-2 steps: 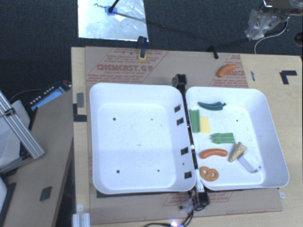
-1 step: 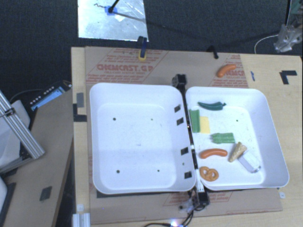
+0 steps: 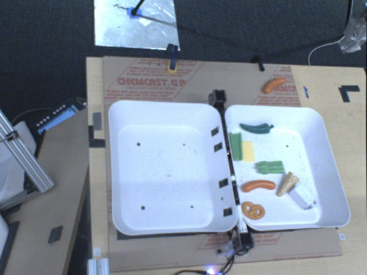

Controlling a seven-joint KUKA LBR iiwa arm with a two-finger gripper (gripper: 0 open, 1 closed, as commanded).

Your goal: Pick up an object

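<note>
**Bench, two bins.**
- Left bin point(image 3: 166, 165): white and shallow, with a bare floor and a raised rim on all sides. It meets the right bin point(image 3: 330, 171) along a central seam fitted with dark clips.
- Right bin: the far-right part of its floor is open, and the items gather toward the seam and the near edge.

**Contents of the right bin:**
- dark green pepper point(image 3: 256, 128), near the far rim
- green strip point(image 3: 235, 145), against the seam, touching a yellow block point(image 3: 248, 150)
- green ridged piece point(image 3: 269, 167), mid-floor
- orange sausage point(image 3: 258, 185), lying crosswise just beside a tan wedge point(image 3: 287, 184)
- pale clear piece point(image 3: 301, 197), touching the wedge
- pretzel point(image 3: 253, 211), close to the near rim

**Outside the bins:** a second orange sausage point(image 3: 274, 85) lies on the cardboard sheet point(image 3: 149, 79), beyond the right bin.

**Gripper:** its state and its relation to the items cannot be told.
</note>
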